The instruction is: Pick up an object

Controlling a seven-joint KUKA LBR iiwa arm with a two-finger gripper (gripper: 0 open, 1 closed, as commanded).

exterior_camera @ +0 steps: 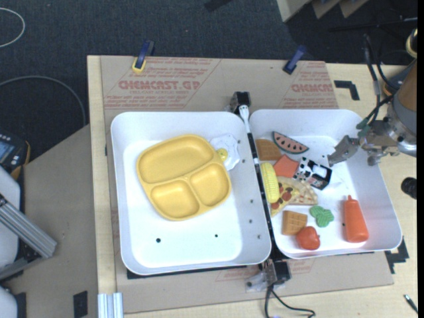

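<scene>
Where the left bin sits, a yellow divided plate lies tilted in it, with a fried-egg toy touching its upper right corner. In the right bin toy foods crowd the left half: a corn cob along the wall, a watermelon slice, a pizza slice, a waffle, a tomato, green broccoli and an orange bottle. A black-and-white item lies near the gripper, which hovers with nothing in it; whether it is apart or together, I cannot tell

Dark grey carpet floor surrounds the wooden bench
</scene>
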